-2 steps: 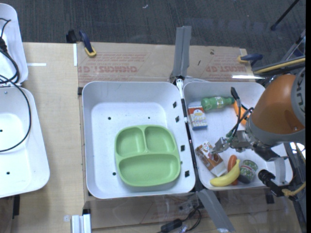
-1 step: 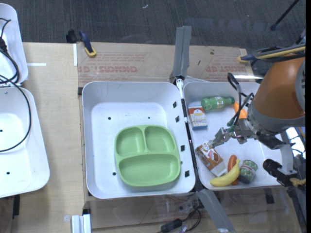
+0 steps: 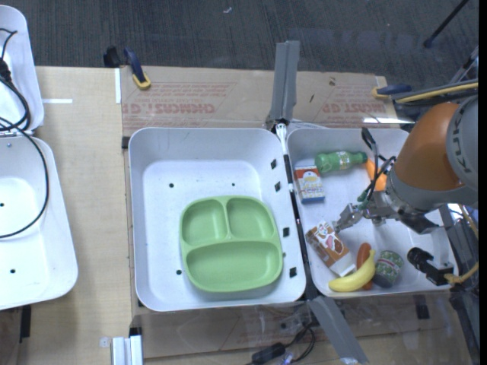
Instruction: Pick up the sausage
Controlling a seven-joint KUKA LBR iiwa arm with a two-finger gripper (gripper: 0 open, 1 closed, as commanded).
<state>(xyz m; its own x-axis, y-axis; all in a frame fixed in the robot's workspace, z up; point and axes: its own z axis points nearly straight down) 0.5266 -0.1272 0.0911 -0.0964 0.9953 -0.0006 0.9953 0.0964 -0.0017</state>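
The sausage [image 3: 364, 253] is a short red piece lying in the right bin [image 3: 335, 137], near its front. Its lower end is tucked behind a yellow banana [image 3: 351, 279]. My gripper [image 3: 351, 216] hangs over the middle of the right bin, a little above and to the left of the sausage, close to the top corner of a brown snack box [image 3: 329, 246]. Nothing shows in the gripper. The grey arm with its orange band [image 3: 426, 154] reaches in from the right.
A green bottle [image 3: 340, 160] and a small red and white carton [image 3: 309, 183] lie at the back of the right bin. A round can [image 3: 389, 268] sits right of the banana. The left bin [image 3: 144, 204] holds a green divided plate [image 3: 230, 243].
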